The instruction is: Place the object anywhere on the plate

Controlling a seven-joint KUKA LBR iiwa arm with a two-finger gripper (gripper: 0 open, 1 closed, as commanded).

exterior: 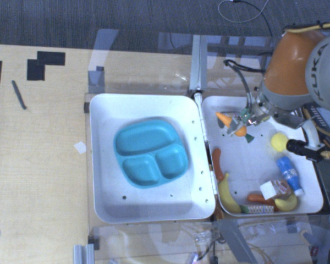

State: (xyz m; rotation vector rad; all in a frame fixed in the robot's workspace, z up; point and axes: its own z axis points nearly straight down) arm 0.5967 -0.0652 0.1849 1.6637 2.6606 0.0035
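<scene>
A blue plate with three compartments lies in the left white bin. My gripper hangs low over the upper part of the right bin, under the grey and orange arm. It sits right among some small orange carrot pieces, one of which has a green tip. Whether any piece is gripped is hidden by the wrist and cables.
The right bin also holds a yellow lemon, a blue bottle, two bananas, two red sausages and a white card. A metal divider runs between the bins.
</scene>
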